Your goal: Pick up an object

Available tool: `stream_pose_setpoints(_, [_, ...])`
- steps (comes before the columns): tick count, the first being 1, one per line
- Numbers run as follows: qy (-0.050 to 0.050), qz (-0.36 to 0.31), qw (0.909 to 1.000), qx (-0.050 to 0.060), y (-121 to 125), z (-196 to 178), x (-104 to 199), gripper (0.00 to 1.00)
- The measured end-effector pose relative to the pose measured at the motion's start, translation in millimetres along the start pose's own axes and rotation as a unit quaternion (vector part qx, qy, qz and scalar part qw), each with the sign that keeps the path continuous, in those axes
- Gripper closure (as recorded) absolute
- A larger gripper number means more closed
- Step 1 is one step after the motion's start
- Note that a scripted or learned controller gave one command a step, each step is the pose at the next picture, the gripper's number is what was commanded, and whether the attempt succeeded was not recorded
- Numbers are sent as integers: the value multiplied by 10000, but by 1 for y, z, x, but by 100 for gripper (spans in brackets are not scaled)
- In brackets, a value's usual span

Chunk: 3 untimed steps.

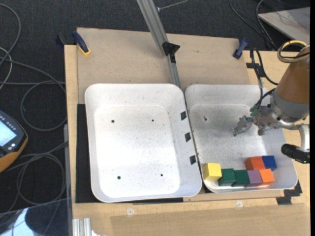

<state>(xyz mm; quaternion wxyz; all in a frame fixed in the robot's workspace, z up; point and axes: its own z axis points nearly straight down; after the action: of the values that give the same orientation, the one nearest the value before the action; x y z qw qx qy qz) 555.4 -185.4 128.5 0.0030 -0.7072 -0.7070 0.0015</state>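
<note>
Dark carpet strewn with black cables surrounds a brown bench (123, 58) that carries two shallow white bins side by side. Blue clamps (81, 42) grip the bench's far corners, and a grey metal pole (156, 26) slants down to meet the gap between the bins.

Along the near edge of the right bin (216, 102) sits a tight cluster of small coloured blocks. A yellow block (212, 170) is at the left end, with two green blocks (234, 176) just beside it. Next come a purple block (254, 177) and an orange block (266, 175), and behind those a red block (256, 162) touches a blue block (269, 162). The left bin (133, 141) shows a speckled floor with four small dark dots.

Reaching in from the right, the arm (294, 90) shows its orange band above a grey wrist. Its gripper (242, 127) hangs over the middle of the right bin, pointing left, well apart from the blocks. Whether it is wide or narrow cannot be told, and no block sits in it.
</note>
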Motion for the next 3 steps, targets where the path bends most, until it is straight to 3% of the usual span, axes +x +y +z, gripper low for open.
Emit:
stream_pose_setpoints(1, [-6,-4,10000,-47,2,-14,0,100])
stream_pose_setpoints(3, [-27,-8,10000,-75,14,-139,-11,100])
